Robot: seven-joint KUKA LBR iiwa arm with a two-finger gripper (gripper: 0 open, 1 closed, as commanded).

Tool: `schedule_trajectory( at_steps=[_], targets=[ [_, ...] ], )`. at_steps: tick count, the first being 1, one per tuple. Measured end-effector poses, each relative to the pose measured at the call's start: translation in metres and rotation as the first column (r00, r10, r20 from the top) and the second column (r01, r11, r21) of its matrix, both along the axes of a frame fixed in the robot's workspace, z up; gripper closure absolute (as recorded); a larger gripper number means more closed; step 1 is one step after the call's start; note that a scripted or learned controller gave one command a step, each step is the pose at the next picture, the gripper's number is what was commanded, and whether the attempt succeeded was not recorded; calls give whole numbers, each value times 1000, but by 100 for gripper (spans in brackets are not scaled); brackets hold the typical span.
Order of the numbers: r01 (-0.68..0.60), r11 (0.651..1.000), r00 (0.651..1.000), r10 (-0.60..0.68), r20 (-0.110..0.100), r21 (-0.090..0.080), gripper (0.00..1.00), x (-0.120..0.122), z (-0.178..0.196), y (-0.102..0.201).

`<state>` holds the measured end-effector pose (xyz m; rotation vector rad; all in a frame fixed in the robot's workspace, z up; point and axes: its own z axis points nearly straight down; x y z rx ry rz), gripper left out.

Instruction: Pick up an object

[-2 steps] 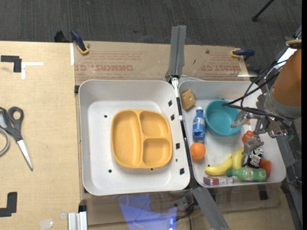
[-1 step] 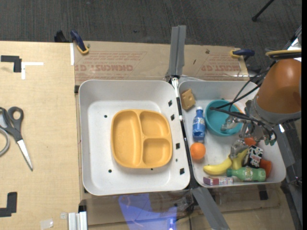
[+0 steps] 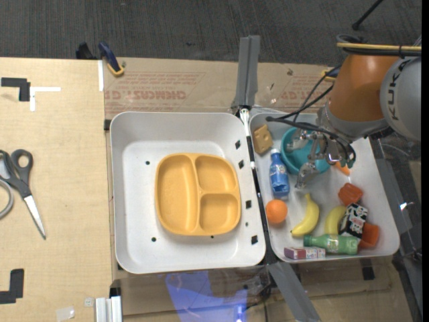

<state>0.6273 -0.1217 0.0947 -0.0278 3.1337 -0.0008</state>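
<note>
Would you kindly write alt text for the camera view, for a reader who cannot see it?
A grey and orange robot arm's gripper hangs over a teal bowl in the right white bin, amid a small water bottle, orange, bananas and green bottle. The left white bin holds a yellow divided plate.

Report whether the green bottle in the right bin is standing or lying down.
Lying down. The green bottle rests on its side along the right bin's front wall, below the bananas.

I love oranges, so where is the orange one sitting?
The orange lies in the right bin, near its left wall, just below the blue bottle and left of a banana.
</note>
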Motion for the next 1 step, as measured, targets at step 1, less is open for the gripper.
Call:
schedule_trajectory(
  at_steps=[1],
  targets=[
    [-32,999,999,32,-1,-1,0,-54,0,-78]
  ],
)
